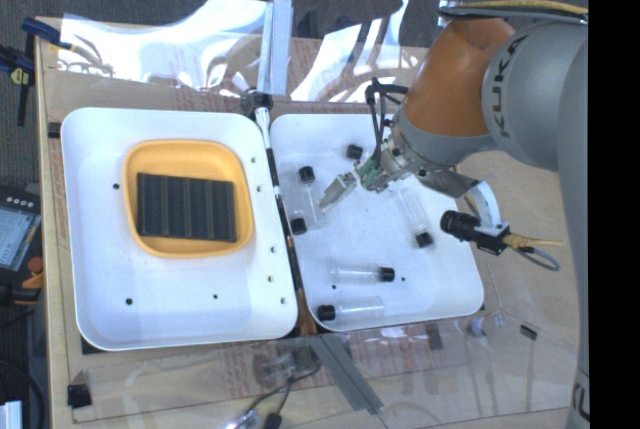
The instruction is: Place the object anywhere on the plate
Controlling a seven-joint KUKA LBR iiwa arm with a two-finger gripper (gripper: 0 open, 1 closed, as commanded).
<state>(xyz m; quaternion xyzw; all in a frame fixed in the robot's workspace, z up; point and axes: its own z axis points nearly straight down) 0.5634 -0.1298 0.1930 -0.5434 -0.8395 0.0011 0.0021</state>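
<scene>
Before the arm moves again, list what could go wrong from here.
1. The tubes in the right bin are clear and round, so a grasp may slip or roll them away.
2. The gripper hangs over the right bin, apart from the yellow plate in the left bin; the carry crosses the divider, where a drop seems possible.

Grey arm (540, 87) enters from 3 o'clock, orange band facing up; wrist angled toward 8 o'clock, gripper (338, 190) low, finger spread unreadable.

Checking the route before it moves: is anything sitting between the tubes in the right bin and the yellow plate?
Only the raised rims where the right bin meets the left bin; the yellow plate carries a dark ridged insert.
</scene>
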